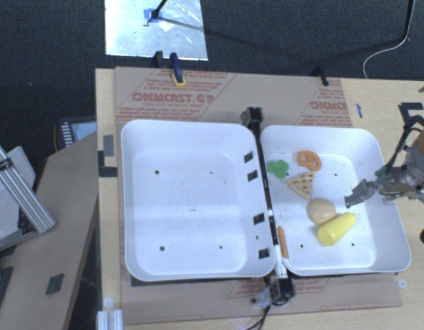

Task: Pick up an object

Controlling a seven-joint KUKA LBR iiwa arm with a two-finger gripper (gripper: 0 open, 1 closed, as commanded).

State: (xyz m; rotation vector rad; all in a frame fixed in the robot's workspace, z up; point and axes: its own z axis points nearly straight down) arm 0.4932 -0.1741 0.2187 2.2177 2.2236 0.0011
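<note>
1. Two white bins sit side by side on the bench: the left bin (188,198) and the right bin (363,253).
2. The right bin holds five small things, one of each, grouped in its left half.
3. One green piece (277,167) lies nearest the divider.
4. One orange pretzel (309,159) lies just right of the green piece.
5. One tan wedge (301,183) lies below the pretzel.
6. One beige ball (321,210) lies below the wedge, touching one yellow piece (335,228) at its lower right.
7. One gripper (354,195) hangs over the right bin, just right of the ball; nothing shows between its fingers, and whether they are spread or pressed together cannot be told.
</note>
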